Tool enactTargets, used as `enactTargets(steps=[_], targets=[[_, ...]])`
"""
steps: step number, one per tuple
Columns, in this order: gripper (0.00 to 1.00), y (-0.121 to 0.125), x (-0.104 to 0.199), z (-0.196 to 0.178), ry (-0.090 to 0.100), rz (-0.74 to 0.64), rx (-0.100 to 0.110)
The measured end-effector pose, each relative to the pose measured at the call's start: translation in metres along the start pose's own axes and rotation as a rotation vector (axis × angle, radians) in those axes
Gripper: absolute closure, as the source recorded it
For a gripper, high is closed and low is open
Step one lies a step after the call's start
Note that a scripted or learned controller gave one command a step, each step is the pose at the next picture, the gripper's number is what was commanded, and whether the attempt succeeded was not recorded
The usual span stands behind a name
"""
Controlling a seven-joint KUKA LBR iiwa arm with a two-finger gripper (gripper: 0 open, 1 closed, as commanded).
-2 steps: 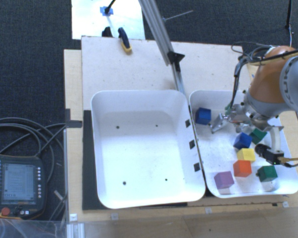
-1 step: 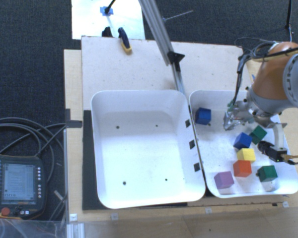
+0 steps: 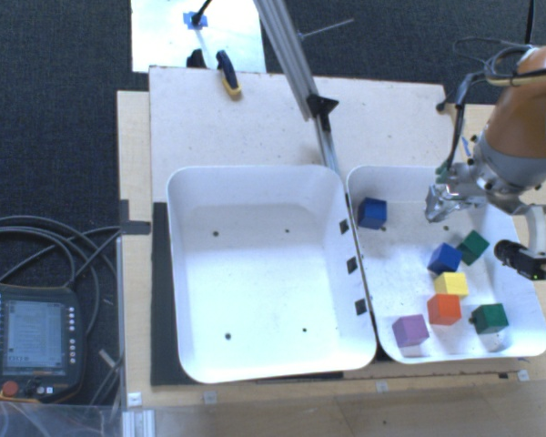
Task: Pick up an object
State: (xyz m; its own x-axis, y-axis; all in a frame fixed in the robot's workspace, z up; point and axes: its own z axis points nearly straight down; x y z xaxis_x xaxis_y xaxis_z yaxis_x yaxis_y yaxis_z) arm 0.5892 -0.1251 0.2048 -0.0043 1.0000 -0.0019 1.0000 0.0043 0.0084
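Arm [image 3: 519, 126] enters from the right edge, orange band high, wrist angled down-left over the right bin's [image 3: 396, 185] far half. Tool [image 3: 441, 203] hangs above the bin floor near the far rim; its fingers blur into metal clutter, so spread or pressed together can't be told. Nothing visibly between them.

Left bin [image 3: 255, 189] sits alongside, touching the right bin at the shared rim.

Blocks all in the right bin: dark blue block [image 3: 373, 212] near the far-left corner, apart from the rest. Cluster toward the near-right: blue block [image 3: 444, 258], dark green block [image 3: 474, 245], yellow block [image 3: 451, 283], orange block [image 3: 444, 309], purple block [image 3: 410, 330], green block [image 3: 490, 317].

Arm upper body cut off at the frame's right edge. Pendant [image 3: 32, 340] lies off the surface, near-left.
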Motion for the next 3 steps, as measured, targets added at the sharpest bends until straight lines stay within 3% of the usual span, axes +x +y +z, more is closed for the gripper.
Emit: enactTargets(steps=[2, 3], targets=[[1.00, 0.001, 0.005, -0.084, 0.001, -0.001, 0.002], [1.00, 0.009, 0.059, -0.084, 0.003, -0.006, 0.005]])
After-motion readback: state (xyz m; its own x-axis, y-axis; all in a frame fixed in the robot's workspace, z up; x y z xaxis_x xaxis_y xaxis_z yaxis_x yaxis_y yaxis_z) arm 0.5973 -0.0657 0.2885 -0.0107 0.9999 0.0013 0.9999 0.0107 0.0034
